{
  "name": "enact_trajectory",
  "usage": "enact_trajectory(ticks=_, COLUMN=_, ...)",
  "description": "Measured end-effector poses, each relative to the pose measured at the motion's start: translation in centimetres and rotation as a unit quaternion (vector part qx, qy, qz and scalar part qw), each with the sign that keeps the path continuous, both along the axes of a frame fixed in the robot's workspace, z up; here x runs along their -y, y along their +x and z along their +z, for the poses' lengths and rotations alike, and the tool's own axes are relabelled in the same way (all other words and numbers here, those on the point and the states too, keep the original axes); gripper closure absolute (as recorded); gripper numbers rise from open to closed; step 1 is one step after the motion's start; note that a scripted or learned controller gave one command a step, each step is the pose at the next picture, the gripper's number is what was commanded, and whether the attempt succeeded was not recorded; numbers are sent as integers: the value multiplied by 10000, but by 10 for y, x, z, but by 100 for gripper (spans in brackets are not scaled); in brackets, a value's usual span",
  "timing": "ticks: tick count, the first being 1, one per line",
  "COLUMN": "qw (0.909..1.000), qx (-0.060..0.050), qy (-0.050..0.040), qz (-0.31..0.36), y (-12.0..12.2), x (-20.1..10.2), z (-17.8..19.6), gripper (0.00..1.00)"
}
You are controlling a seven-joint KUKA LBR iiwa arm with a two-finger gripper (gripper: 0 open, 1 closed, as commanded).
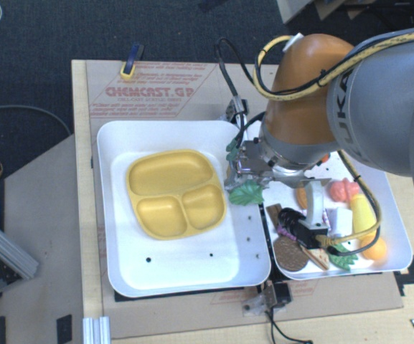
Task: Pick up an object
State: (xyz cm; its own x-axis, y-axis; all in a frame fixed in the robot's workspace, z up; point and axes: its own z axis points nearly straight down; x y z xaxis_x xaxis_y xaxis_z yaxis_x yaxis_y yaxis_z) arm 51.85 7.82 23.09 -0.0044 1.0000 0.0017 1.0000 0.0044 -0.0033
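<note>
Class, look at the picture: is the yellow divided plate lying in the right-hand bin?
No. The yellow divided plate lies in the left bin.

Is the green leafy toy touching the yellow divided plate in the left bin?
Apart. The camera view shows bare white bin floor between the green leafy toy and the yellow divided plate.

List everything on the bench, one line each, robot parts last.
Bins: two, white, side by side on the bench.
Divided plate: one, yellow, three compartments, in the left bin.
Leafy toy: one, green, at the left bin's right edge, just below the end effector.
Toy pile: several, pink, yellow, orange, brown, white and green, in the right bin; too tangled to count.
Clip: one, yellow and blue, on the bench's far edge.
Arm: one, grey with an orange band.
End effector: one, between the bins.
</note>
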Motion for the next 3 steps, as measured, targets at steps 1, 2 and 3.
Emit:
enact_trajectory(ticks=1, qw=10000, qx=16, qy=-7, qz=-23, y=2, x=7, z=2, gripper=100)
enact_trajectory(ticks=2, qw=10000, qx=2, qy=-5, qz=-23, y=-4, x=13, z=3, gripper=100)
enact_trajectory(ticks=3, qw=10000, qx=15, qy=-8, qz=-14, y=7, x=11, z=-2, gripper=100)
